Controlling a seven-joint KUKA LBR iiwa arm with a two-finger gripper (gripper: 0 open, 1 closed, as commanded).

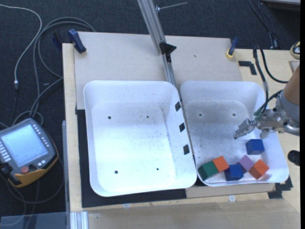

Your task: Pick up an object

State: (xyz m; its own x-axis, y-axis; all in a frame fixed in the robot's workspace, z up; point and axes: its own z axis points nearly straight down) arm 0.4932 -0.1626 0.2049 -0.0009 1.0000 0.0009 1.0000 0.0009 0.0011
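Blue cube (255,146) sits w/ matte blocks (233,168) below metal pincer (241,131).

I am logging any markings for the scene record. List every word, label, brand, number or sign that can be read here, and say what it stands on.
No text can be read in the camera view.
Teach pendant: its screen is lit, but whatever is on it is too blurred and small to read.
Blocks, such as the blue block: plain coloured faces.
Right bin and left bin: only dark specks and holes, no writing.
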